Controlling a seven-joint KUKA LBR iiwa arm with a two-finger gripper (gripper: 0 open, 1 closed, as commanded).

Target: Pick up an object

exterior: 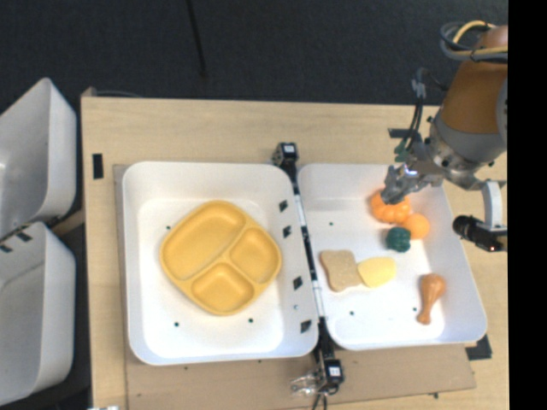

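My gripper (396, 190) hangs low over the far right part of the right bin (359, 323), its fingertips right at an orange toy piece (386, 209). A round orange piece (416, 225) and a dark green piece (398, 240) lie just in front of it. Nearer the bin's middle lie a tan bread slice (339, 270) and a pale yellow piece (377, 272). An orange-brown drumstick (430, 296) rests at the front right.
The left bin (141, 331) holds a yellow three-compartment plate (220, 256). Black clips (285, 153) sit along the wall between the bins. White chair-like shapes (30, 152) stand left of the bench.
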